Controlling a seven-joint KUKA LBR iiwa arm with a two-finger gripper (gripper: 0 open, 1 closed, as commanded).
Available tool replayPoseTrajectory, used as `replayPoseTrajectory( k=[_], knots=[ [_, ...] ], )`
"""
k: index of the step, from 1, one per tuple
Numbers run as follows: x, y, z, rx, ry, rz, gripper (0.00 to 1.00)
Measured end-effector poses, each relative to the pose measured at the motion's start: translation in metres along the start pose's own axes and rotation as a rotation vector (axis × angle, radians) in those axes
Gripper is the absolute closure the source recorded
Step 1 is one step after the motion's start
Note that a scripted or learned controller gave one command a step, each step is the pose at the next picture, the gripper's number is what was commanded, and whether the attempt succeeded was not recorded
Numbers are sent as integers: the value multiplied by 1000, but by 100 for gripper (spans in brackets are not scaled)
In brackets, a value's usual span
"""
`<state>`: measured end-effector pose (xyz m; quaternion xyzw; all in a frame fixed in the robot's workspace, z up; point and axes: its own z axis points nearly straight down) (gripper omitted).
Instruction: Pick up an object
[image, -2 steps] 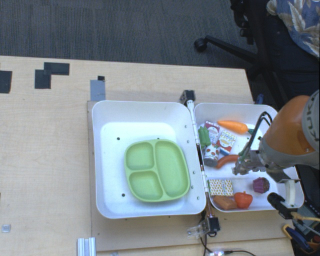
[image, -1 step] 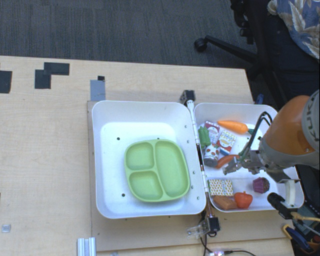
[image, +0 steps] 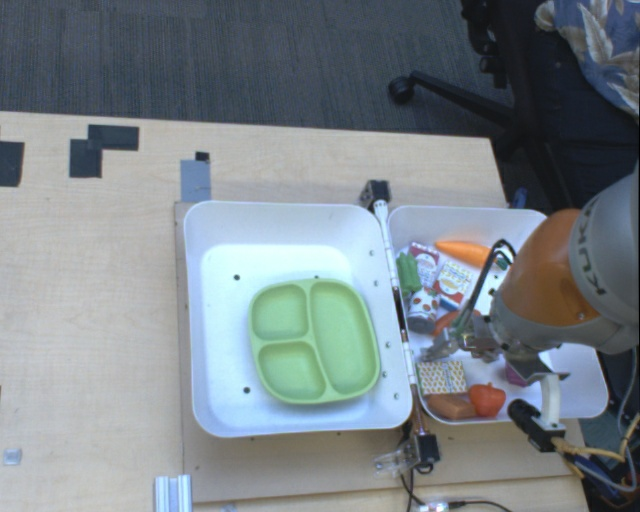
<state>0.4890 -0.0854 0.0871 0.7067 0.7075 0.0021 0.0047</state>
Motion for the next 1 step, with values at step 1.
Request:
replayPoseTrajectory(
  k=[1],
  knots=[
    [1,2,-11,-6,0,-2,100]
  ],
)
